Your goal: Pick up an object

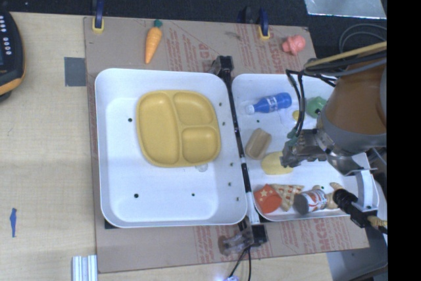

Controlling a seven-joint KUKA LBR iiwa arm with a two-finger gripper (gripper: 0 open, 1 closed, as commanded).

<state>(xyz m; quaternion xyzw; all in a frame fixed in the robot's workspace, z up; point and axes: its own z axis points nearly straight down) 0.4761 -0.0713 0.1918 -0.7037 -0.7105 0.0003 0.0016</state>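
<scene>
My gripper (294,153) hangs low in the right bin (245,85), its dark tip right at the right end of a pale yellow rounded object (273,164). Whether it touches that object cannot be made out. A tan bread-like piece (256,141) lies just left of it. A blue bottle (270,104) lies at the back of the bin, with a green object (316,104) to its right, partly hidden by the arm. Along the front wall lie a red fruit (266,199), a pizza slice (287,195) and a small can (310,201).
The left bin (112,141) holds a yellow divided plate (177,127). On the board behind the bins lie a toy carrot (152,42) and a pink object (294,44). Black cables (297,92) loop over the right bin's back.
</scene>
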